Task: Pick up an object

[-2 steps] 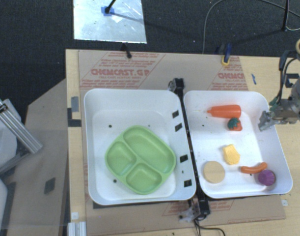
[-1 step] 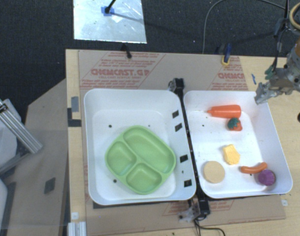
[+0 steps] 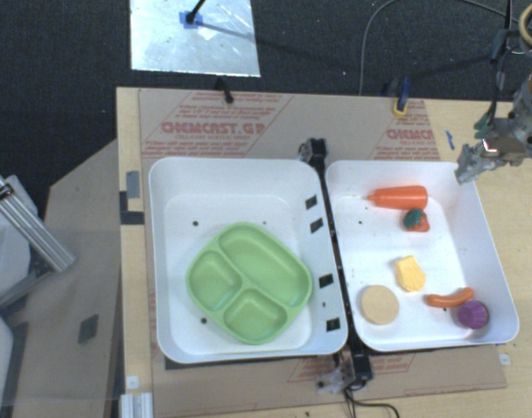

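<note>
Side by side on the bench sit two shallow white plastic bins, touching along a dark seam. The left bin [image 3: 174, 198] holds a pale green plastic divided plate [image 3: 250, 282] with three compartments, lying flat toward the bin's near side. The right bin [image 3: 490, 259] holds the small things: a long orange toy carrot [image 3: 398, 198] lying crosswise near the far wall, a small red and green toy strawberry [image 3: 415, 220] touching the carrot's underside, a yellow wedge like a piece of cheese [image 3: 411, 274] near the middle, a round tan disc like a cookie [image 3: 380, 305] just beside it toward the near wall, a thin orange sausage-shaped piece [image 3: 448, 299], and a purple round toy [image 3: 471, 314] touching that piece in the near right corner. The grey two-finger gripper [image 3: 471, 169] hangs above the right bin's far right corner, apart from every object; whether its pincer is wide or narrow I cannot tell, and nothing is seen in it.
</note>
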`<state>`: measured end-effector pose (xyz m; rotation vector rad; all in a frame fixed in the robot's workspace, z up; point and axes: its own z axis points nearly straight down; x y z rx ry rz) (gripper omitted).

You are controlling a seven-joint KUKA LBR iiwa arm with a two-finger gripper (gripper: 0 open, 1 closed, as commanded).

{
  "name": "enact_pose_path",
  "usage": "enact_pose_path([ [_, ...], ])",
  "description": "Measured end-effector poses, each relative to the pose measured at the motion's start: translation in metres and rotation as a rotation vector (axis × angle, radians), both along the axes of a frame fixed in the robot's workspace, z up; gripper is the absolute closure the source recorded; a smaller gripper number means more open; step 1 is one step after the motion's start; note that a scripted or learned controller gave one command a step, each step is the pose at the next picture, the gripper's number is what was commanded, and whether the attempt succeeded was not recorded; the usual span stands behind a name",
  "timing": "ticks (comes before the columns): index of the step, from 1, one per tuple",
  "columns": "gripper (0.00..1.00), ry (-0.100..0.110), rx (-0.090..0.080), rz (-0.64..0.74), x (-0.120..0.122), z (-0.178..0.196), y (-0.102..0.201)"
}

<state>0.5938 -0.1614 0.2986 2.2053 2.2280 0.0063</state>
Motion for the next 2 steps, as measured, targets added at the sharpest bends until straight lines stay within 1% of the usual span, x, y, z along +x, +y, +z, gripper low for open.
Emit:
enact_pose_path([
  [1,1.00,-0.014,-0.007,-0.006,0.008,0.167,-0.031],
  [2,1.00,0.024,0.008,-0.007,-0.048,-0.036,0.023],
])
